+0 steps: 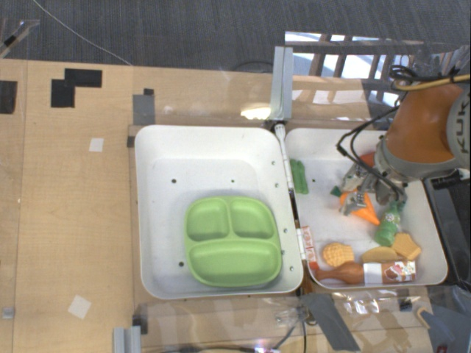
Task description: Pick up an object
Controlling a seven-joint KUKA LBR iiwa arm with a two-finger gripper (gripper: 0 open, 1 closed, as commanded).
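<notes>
Over the right bin point(316, 149) the grey arm point(423, 127), with its orange band, reached in from the right, and its claw point(362, 195) hung low above the toys in the middle of that bin. Whether the claw was released or clenched could not be told from this slanted view, for the wrist and its cables hid much of it, and nothing could be seen plainly gripped. Just beneath and beside the claw lay an orange carrot-like piece point(366, 212), with a small dark green piece point(335, 193) close on its left. A green stick-shaped toy point(298, 176) lay near the bin's left wall, well apart from the claw. Toward the near edge sat a round waffle-like cookie point(338, 254), a yellow piece point(379, 255) to its right, and a tan cracker-like piece point(407, 245) beyond that. A green bottle-like toy point(389, 226) lay between the carrot piece and the cracker. Along the near wall rested a brown and white bottle point(368, 273), lying on its side. A red and white packet point(306, 243) leaned at the rim between the two bins. The left bin point(162, 160) held a green divided plate point(232, 240) with three compartments, lying flat toward the near side. Both bins stood side by side on the wooden worktop point(66, 212).
</notes>
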